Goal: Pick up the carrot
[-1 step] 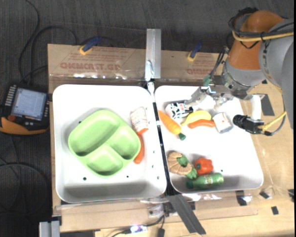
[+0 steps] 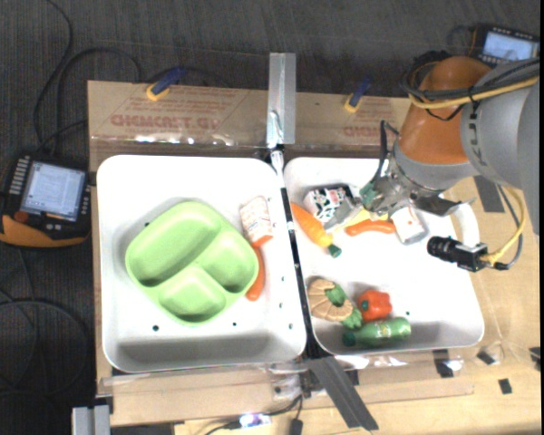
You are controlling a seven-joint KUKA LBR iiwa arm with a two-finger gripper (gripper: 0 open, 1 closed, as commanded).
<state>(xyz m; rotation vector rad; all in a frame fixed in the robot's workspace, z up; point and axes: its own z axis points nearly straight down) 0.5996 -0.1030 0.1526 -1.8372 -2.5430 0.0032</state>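
Roughly: 2 bins (image 2: 109, 243), 1 carrot (image 2: 370, 227).

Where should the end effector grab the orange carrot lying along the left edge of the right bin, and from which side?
Probably the carrot's orange mid-body, from straight above. It lies flat and slanted, green tip toward the bin's centre, so closing across its narrow width suits it. Its upper end sits close to the divider wall and the black-and-white carton, so stay toward the middle.
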